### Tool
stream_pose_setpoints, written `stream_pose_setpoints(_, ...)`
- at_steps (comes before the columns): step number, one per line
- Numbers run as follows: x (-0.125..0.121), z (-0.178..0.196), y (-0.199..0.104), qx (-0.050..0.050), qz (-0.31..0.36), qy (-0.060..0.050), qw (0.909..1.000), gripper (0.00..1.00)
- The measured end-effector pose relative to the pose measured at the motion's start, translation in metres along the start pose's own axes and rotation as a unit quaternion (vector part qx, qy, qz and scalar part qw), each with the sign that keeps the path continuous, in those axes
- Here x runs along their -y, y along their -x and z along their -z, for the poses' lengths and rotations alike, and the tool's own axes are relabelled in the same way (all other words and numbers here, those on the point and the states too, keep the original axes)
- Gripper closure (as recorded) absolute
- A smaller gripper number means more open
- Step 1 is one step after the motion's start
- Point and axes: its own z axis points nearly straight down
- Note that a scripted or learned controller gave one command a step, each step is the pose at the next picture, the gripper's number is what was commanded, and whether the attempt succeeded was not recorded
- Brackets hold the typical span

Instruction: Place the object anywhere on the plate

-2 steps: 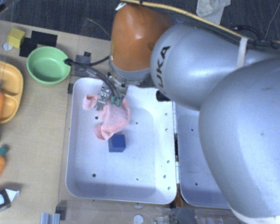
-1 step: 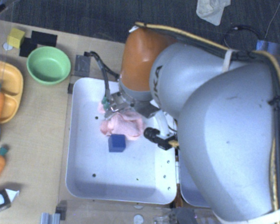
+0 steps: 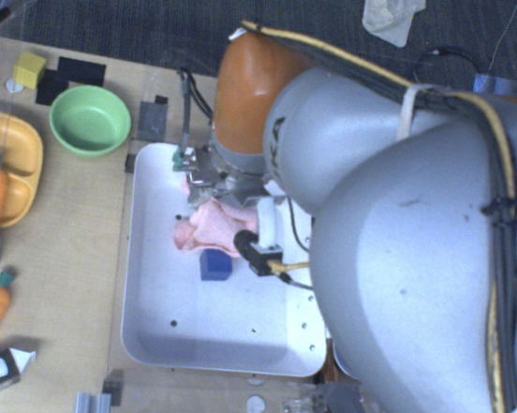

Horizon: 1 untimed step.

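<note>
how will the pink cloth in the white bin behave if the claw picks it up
The pink cloth lies crumpled in folds, so it is probably floppy and will likely drape and sag. It looks thin, so likely light. Its edge sits close to the blue block, which dragging might nudge.

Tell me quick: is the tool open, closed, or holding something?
Tool: cannot be told; it sits over the pink cloth in the white bin, beside the blue block.

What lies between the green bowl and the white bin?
A small dark block on the bench, between the green bowl and the white bin, in the camera view.
</note>
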Motion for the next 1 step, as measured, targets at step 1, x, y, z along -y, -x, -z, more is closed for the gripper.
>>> stream_pose_setpoints(1, 0.0243, -0.0243, 0.0662, 0.0, -0.151, -0.002, 0.9886, 1.0)
